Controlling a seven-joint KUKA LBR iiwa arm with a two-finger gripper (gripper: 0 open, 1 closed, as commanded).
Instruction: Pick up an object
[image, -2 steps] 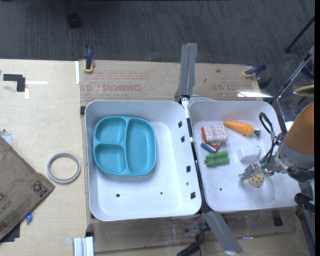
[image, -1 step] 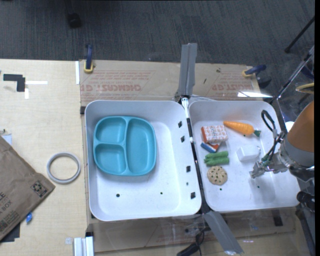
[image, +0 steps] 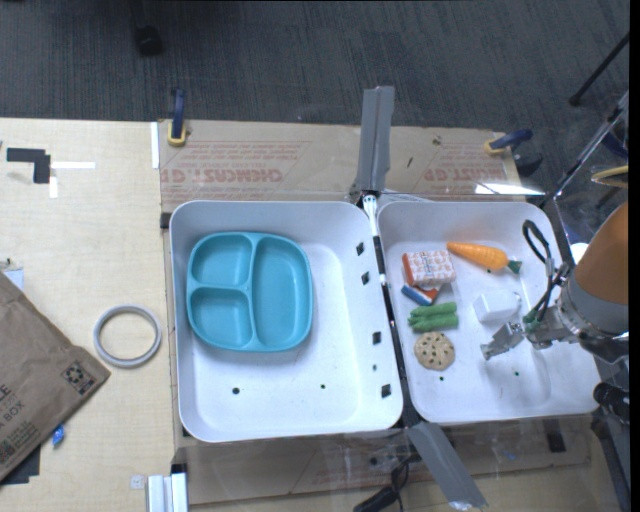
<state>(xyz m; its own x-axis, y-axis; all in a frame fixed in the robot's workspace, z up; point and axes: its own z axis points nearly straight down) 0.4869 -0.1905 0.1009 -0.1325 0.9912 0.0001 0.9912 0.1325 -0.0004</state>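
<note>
Left bin (image: 200, 400) w/ blue tray (image: 249, 292), right bin (image: 560, 400) w/ carrot (image: 480, 256), cookie (image: 434, 351)

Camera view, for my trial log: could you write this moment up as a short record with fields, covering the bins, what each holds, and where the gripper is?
left bin: shallow white bin holding a blue three-compartment plastic plate
right bin: shallow white bin holding toy food
toys: orange toy carrot, red-and-white snack packet, green toy pea pod, round tan toy cookie, small white block
gripper: low over the right bin, right of the cookie
gripper state: cannot tell
outside bins: grey tape ring on the bench
</note>
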